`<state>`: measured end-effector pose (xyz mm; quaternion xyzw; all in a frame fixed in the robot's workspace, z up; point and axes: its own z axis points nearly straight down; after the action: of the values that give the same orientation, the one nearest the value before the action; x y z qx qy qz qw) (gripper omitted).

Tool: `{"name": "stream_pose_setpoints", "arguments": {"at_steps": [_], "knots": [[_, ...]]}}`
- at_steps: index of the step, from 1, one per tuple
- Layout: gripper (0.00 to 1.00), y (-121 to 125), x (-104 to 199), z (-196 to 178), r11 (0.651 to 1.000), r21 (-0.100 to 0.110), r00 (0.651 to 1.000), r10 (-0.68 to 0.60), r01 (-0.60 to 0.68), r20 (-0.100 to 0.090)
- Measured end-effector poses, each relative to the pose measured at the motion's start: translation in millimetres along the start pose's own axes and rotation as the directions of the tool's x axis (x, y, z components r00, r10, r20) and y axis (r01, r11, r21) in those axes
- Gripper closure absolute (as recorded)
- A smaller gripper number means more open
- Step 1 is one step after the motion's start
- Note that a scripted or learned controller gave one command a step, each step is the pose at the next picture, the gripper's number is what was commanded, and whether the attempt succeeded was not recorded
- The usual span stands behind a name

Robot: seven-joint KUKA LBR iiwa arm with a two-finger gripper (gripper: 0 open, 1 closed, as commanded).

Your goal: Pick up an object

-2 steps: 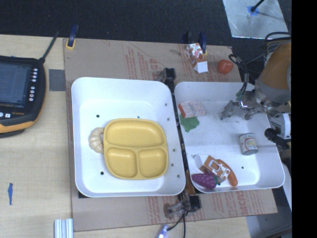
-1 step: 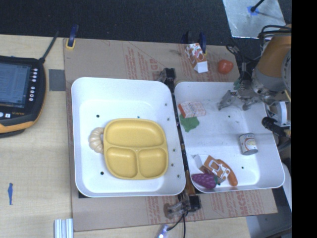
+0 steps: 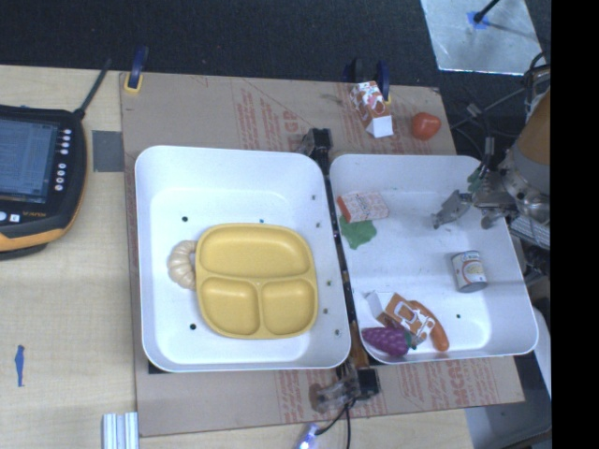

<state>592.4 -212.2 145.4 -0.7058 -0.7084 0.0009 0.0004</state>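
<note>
My gripper (image 3: 465, 215) hangs over the right bin (image 3: 524, 318) near its far right side, and its fingers stand open with nothing between them. A small tin can (image 3: 469, 271) lies just below it in the view. At the bin's left side lie a red-and-white packet (image 3: 363, 204) and a green piece (image 3: 358, 233). At the bin's near edge are purple grapes (image 3: 386, 340), an orange carrot-like piece (image 3: 432, 326) and a small printed packet (image 3: 402, 311).
The left bin (image 3: 154, 185) holds a yellow divided plate (image 3: 255, 279) with a beige ridged object (image 3: 182, 263) against its left edge. Beyond the bins, a small carton (image 3: 372, 107) and a red ball-like fruit (image 3: 426, 124) sit on the cardboard. A control tablet (image 3: 33, 176) lies far left.
</note>
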Motion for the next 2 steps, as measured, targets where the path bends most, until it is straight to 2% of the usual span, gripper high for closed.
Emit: {"name": "stream_pose_setpoints", "arguments": {"at_steps": [1,2], "knots": [[0.00,-51.8,0.7,42.3,1.000,0.003,1.000,-0.002,0.002,-0.001],[1.00,-51.6,-0.7,31.7,1.000,0.004,1.000,-0.005,0.005,0.001]]}}
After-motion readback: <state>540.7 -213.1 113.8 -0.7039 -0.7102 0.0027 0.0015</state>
